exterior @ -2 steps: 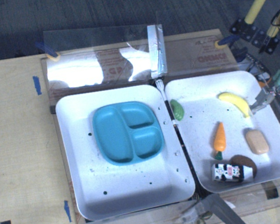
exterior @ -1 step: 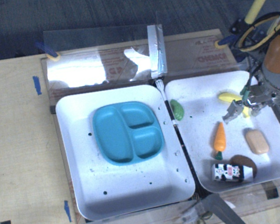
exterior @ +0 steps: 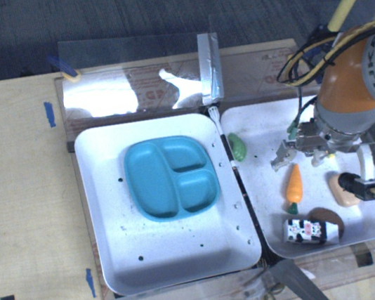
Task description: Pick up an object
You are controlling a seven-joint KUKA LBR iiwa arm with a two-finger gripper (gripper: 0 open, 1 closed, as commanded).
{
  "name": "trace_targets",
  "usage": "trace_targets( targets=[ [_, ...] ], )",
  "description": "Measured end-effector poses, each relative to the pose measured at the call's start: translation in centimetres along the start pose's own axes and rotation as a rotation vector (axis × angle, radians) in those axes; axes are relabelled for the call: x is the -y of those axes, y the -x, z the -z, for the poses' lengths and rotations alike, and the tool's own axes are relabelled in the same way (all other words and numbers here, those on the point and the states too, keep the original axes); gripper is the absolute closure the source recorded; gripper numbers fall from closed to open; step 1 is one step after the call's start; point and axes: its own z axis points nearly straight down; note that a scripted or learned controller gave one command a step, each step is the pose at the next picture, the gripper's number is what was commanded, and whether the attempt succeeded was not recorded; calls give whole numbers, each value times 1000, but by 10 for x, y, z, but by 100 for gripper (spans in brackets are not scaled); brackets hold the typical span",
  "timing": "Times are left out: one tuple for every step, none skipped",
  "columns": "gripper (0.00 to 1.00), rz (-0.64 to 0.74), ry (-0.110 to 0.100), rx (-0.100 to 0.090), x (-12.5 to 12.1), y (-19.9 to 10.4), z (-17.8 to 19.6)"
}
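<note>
Bench point(exterior: 19, 209), two white bins side by side. My arm point(exterior: 359, 88) comes in from the right, orange band over the right bin point(exterior: 265, 189).

My jaws point(exterior: 300, 150) hang above the upper middle of the right bin, metal parts pointing toward the bin's left. Whether they are apart or together, I cannot tell from this angle. Nothing visible between them.

Right bin contents:
- Carrot point(exterior: 293, 185), orange with a small green end, lying roughly upright in the frame just below my jaws. Apart from them, as far as I can judge.
- Green object point(exterior: 237, 148), small and rounded, near the bin's left wall, well to the left of the jaws.
- Black-and-white patterned box point(exterior: 305, 231) near the bottom edge, touching or just beside a brown rounded object point(exterior: 324, 216) behind it.
- Peach-coloured object point(exterior: 339, 189) at the right, partly hidden by a black part of my wrist gear.

Left bin point(exterior: 112, 251): blue divided tray point(exterior: 172, 177) in the middle, three compartments, sitting flat.

Yellow cables loop above my wrist.
</note>
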Motion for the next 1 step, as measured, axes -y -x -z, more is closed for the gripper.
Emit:
trace_targets(
  targets=[
    [0,-16,12,3,-35,13,61]
  ],
)
